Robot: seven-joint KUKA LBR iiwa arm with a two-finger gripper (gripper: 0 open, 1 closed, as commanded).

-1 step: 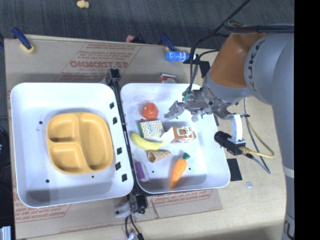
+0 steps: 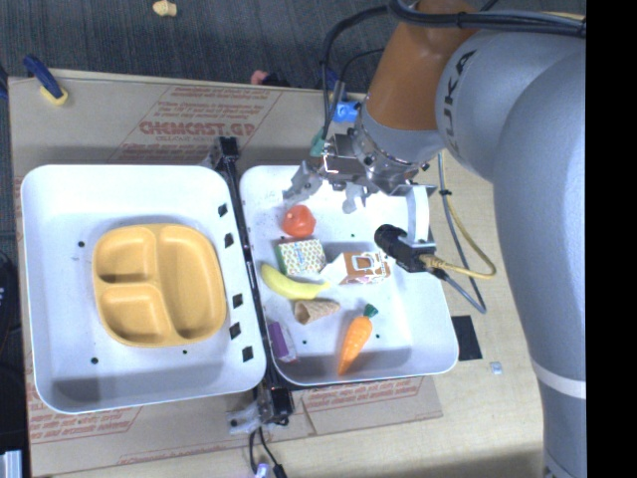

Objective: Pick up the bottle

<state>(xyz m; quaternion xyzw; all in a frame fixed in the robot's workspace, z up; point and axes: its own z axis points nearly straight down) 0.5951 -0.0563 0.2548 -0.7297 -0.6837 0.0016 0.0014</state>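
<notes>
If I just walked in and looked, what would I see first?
Probably the big grey arm with its orange band, reaching in from the right, with its gripper over the far end of the right bin. Next, the yellow divided plate in the left bin. Then the colourful toy food in the right bin: a tomato, a banana and a carrot.

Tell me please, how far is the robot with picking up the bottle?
Done: nothing looks lifted yet. The small purple bottle lies at the near left edge of the right bin, beside the carrot.
In hand: the gripper hangs open over the bin's far end, above the tomato, with nothing between its fingers.
Left: reaching the bottle, closing on it, and lifting it.
</notes>
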